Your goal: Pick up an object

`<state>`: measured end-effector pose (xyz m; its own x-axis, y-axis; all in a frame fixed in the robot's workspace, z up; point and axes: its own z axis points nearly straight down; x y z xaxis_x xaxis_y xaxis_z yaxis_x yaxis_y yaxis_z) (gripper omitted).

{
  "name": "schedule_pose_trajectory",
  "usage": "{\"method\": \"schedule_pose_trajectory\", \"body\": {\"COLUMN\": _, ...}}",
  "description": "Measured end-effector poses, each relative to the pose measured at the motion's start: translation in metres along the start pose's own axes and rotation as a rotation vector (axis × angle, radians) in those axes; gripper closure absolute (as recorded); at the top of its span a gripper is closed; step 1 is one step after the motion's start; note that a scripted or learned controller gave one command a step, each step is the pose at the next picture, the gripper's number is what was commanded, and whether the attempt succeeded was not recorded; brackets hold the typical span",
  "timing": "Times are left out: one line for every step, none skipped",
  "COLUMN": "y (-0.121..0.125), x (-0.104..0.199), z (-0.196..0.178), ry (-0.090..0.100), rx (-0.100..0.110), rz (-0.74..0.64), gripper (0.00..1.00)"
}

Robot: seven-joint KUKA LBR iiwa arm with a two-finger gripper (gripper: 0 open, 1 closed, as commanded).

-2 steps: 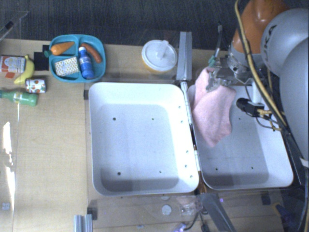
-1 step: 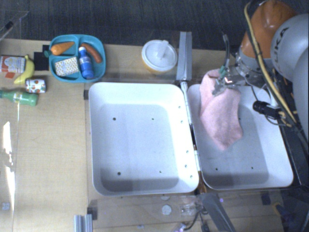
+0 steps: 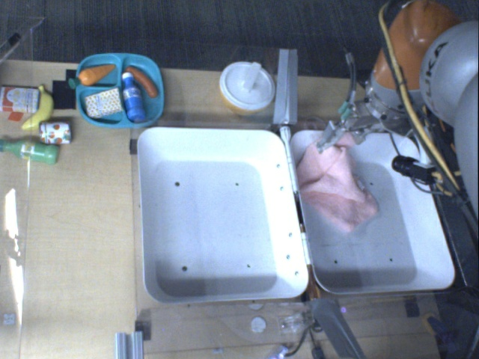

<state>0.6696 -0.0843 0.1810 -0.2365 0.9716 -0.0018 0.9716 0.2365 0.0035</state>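
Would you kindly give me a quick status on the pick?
Gripper at pink cloth's upper edge. Cloth draped in right bin. Grasp unconfirmed. Nothing obstructing.

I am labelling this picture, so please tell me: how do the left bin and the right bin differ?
The left bin looks wider and squarer, while the right bin looks narrower. The right bin holds a crumpled pink cloth; nothing lies on the left bin's floor. The claw hangs over the right bin's far edge, above the cloth, away from the left bin. Both are shallow, white, and side by side.

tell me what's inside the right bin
A crumpled pink cloth lies in the right bin, toward its left wall, with the end effector at the cloth's upper edge. Whatever sits beneath the cloth is covered.
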Motion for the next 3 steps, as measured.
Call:
{"method": "schedule_pose_trajectory", "body": {"y": -0.022, "x": -0.067, "z": 0.092, "ry": -0.001, "rx": -0.003, "rz": -0.115, "gripper": 0.00}}
{"method": "schedule_pose_trajectory", "body": {"y": -0.017, "x": -0.052, "z": 0.092, "ry": -0.018, "rx": 0.013, "rz": -0.225, "gripper": 0.00}}
{"method": "schedule_pose_trajectory", "body": {"y": -0.011, "x": -0.045, "z": 0.079, "ry": -0.012, "rx": -0.003, "rz": -0.233, "gripper": 1.00}}
